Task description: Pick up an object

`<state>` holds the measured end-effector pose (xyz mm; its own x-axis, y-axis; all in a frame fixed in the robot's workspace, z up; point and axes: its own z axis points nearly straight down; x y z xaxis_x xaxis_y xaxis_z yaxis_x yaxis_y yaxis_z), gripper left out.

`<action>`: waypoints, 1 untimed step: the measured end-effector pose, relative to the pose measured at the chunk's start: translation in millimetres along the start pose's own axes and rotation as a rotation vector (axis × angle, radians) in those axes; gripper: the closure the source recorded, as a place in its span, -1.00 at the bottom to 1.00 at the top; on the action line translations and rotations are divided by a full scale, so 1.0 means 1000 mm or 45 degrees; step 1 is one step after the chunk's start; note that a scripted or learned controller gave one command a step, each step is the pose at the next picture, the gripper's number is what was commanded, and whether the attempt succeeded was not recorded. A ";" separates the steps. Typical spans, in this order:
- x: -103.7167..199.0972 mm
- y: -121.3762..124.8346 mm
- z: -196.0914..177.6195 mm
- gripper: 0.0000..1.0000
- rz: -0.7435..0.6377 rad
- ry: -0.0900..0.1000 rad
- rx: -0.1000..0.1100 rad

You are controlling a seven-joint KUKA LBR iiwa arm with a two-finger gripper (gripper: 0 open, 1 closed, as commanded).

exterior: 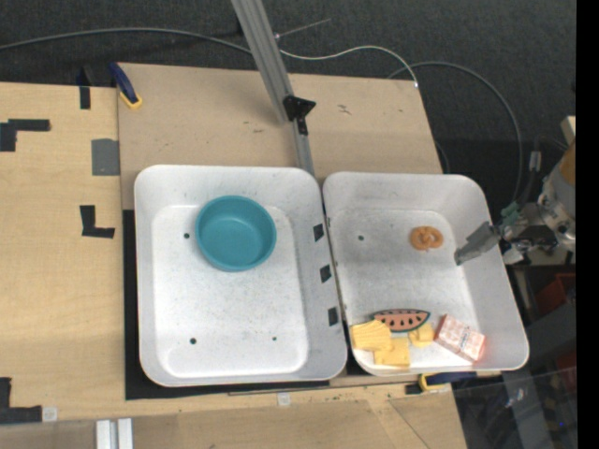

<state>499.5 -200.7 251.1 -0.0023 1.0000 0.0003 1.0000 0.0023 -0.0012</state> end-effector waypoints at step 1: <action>0.000 0.000 0.000 -1.00 0.000 0.000 0.000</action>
<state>499.5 -200.8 251.2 -0.0020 1.0000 0.0005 1.0000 0.0020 -0.0013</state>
